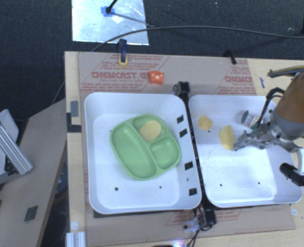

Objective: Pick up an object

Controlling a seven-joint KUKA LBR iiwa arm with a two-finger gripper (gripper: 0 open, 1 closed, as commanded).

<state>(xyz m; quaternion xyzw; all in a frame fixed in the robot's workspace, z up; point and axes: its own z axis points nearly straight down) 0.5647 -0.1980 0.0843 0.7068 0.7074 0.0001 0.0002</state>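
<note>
In the right bin (245,189) lie two yellow pieces. The larger yellow piece (226,137) sits left of centre, and a smaller yellow piece (205,122) lies up and to its left. My gripper (240,144) is low in this bin, its tip right beside the larger piece's right edge; I cannot tell whether they touch. In the left bin (105,189) rests a green divided plate (136,153) with a pale yellow piece (151,130) in its upper compartment.
A small grey metallic thing (246,117) sits in the right bin behind the gripper. An orange item (155,77) and a blue and yellow clamp (122,51) stand on the board behind the bins. Black clips (185,148) line the divide between the bins.
</note>
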